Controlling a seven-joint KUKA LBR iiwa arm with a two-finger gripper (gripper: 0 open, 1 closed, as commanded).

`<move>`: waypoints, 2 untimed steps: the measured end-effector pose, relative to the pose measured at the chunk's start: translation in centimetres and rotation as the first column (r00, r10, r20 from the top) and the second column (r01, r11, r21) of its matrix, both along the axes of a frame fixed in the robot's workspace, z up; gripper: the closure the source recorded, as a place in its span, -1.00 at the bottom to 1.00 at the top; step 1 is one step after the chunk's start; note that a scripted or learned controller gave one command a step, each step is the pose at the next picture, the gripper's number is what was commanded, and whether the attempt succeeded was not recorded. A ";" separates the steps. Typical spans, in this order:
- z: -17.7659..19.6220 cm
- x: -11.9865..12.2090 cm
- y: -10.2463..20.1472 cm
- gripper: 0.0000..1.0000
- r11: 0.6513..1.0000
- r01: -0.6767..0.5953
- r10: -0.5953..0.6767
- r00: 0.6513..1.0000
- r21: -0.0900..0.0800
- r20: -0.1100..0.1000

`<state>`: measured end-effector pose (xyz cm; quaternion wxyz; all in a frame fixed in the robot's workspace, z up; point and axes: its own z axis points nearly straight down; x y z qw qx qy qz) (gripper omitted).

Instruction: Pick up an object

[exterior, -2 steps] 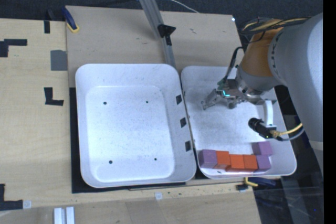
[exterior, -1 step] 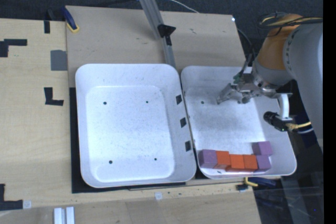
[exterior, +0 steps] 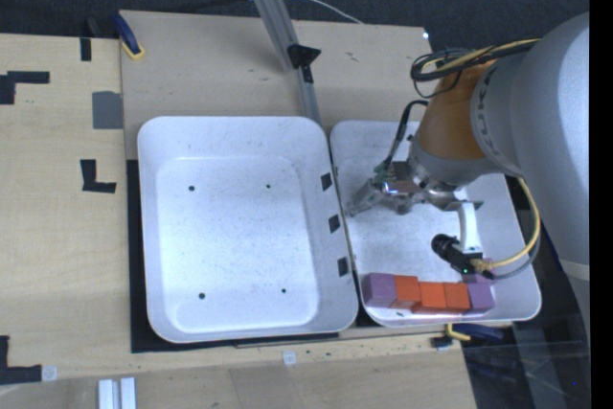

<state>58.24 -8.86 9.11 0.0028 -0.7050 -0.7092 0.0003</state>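
The arm [exterior: 498, 124] is reaching in over the right bin [exterior: 369, 148], with the orange band sitting above the wrist. The jaws [exterior: 362, 199] are pointing toward the bin's left wall, low over its floor; whether they are apart or together cannot be told at this angle, and nothing is showing between them.

The task's things are lying well apart from the jaws, below and to the right of them, along the bin's near wall: a row of blocks [exterior: 429, 294] touching end to end. A purple block is sitting at the left end, two orange blocks are filling the middle, and a purple block is closing the right end. Faces look flat and square-edged, colours matte.

The left bin [exterior: 168, 144] is lying just beside the jaws, across the shared wall. Both bins are resting on the surface [exterior: 57, 235].
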 end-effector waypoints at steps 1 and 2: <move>10.6 -1.8 0.6 -1.00 1.000 0.004 -0.004 1.000 -0.004 0.010; 17.7 3.3 -1.4 -1.00 1.000 0.003 -0.003 1.000 -0.007 0.014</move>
